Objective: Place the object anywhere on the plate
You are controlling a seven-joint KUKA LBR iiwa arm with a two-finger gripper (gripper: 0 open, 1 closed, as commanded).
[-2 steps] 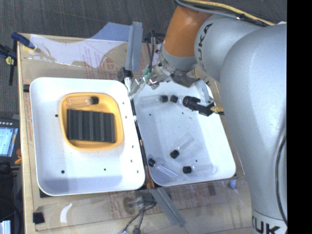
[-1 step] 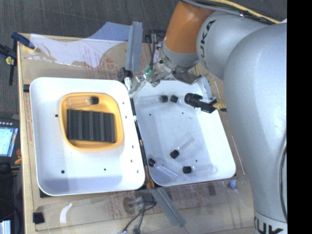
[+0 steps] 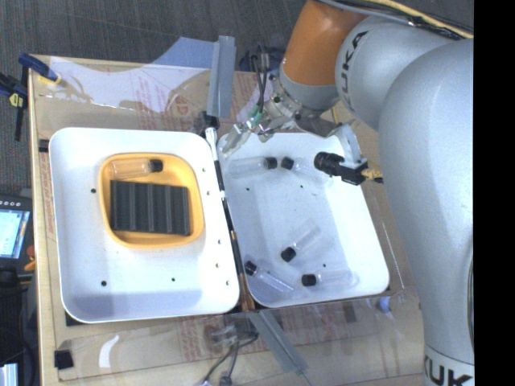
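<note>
Camera view: your tool [image 3: 256, 127] sat at the right bin's [image 3: 366, 240] far-left corner; I couldn't tell its state. Small clear vials with black caps [image 3: 287, 254] lay scattered in that bin, none on the plate [image 3: 185, 167]. The plate, yellow with a dark ribbed insert, sat in the left bin [image 3: 72, 240]. I'd judge the vials light, slick, prone to roll; grab across the body near the cap.

The letters "KUKA" are read in part on the grey arm [image 3: 418, 135], near its orange band [image 3: 322, 34] and at its lower casing.
</note>
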